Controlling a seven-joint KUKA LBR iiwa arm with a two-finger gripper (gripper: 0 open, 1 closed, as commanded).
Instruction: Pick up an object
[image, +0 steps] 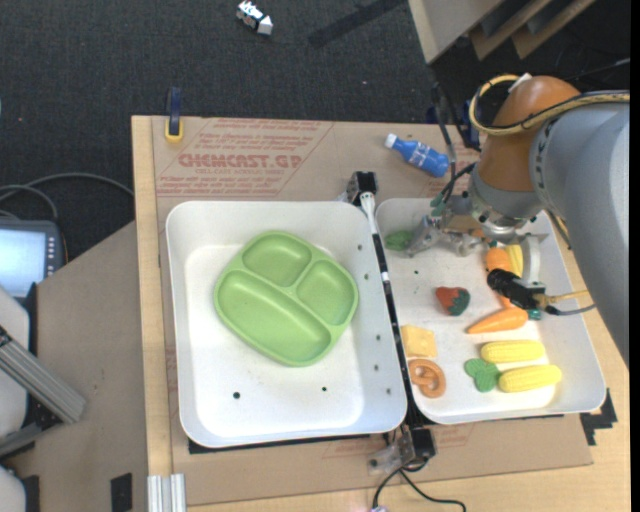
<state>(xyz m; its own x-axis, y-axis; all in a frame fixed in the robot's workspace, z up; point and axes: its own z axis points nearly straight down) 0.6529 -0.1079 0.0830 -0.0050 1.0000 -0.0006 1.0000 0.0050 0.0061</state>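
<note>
gripper (447, 237) low over the far end of the right bin (585, 390), near a green toy (399, 240); cannot tell its jaw state. nothing visibly grasped; pickup not done.

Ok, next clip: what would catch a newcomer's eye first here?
Probably the green divided plate lying alone in the left bin. Next, the grey arm with its orange band reaching into the far end of the right bin, above a cluster of toy food: carrot, two corn cobs, pretzel.
</note>
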